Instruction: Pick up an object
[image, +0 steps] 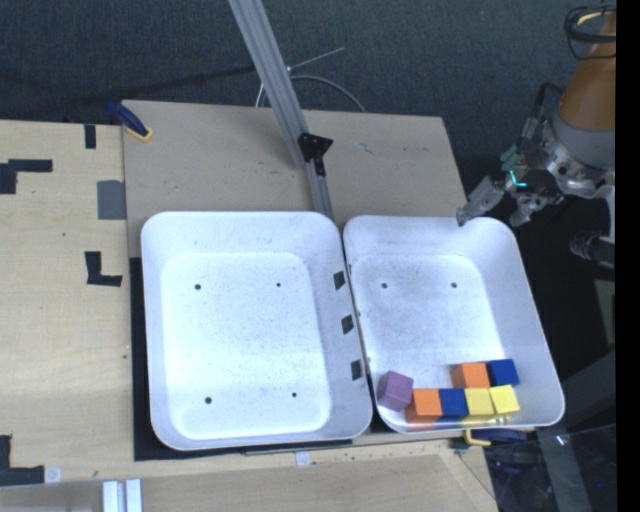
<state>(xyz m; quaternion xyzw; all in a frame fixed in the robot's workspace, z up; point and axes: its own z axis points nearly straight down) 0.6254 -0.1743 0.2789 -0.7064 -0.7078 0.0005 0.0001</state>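
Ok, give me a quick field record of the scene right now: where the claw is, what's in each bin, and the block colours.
claw: above the right bin's far right corner, outside the rim, nothing seen between its fingers
right bin: blocks clustered along its near edge
blocks: purple block, two orange, two blue, two yellow
left bin: only bare white floor seen
task status: no block lifted yet

1 camera | fixed above bench (230, 160) | looks down at a slant | both bins (240, 225) in view
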